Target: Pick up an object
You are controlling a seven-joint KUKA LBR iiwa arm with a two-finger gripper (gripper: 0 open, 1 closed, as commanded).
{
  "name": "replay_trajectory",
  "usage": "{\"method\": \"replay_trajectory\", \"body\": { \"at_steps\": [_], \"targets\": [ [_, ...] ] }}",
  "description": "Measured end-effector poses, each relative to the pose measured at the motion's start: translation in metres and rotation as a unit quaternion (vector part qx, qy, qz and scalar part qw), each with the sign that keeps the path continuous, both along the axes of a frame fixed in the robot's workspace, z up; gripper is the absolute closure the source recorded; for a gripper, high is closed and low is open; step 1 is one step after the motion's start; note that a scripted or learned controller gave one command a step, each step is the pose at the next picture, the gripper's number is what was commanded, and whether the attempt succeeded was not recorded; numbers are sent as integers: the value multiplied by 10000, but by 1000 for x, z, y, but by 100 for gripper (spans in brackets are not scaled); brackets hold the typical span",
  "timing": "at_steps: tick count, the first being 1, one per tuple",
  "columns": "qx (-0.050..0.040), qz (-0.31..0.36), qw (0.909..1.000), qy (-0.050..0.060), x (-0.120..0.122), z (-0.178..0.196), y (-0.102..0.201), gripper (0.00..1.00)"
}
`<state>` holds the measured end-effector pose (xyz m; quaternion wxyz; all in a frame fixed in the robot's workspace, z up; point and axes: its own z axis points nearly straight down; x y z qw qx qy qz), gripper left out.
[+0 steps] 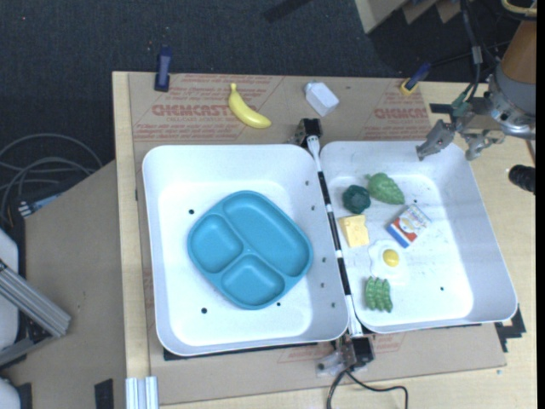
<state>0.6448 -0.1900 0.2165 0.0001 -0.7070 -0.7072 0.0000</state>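
The right bin (477, 254) holds several small items: a dark green round piece (357, 198), a light green leafy piece (385, 187), a yellow cheese block (354, 230), a red, white and blue box (408, 226), a fried egg (390, 257) and a green bumpy vegetable (378, 294). My gripper (450, 146) hangs over the bin's far right corner, above its rim. Its two fingers stand apart, open, with nothing between them. All the items lie to its left and nearer the camera, apart from it.
A blue divided plate (248, 247) lies in the left bin (162, 228). Behind the bins on the bench lie a toy banana (248, 109), a white block (322, 98), a blue clip (163, 68) and a blue-yellow marker (415, 78). Cables (43, 177) lie at the left.
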Motion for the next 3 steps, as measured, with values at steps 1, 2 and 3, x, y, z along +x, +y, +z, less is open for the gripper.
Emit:
{"method": "replay_trajectory", "body": {
  "at_steps": [1, 2, 3],
  "targets": [
    [2, -2, 10000, 9, -60, -67, 14, 0],
    [-23, -4, 10000, -41, -68, -128, 42, 0],
    [-36, -4, 10000, -85, -120, -127, 81, 0]
  ]
}}
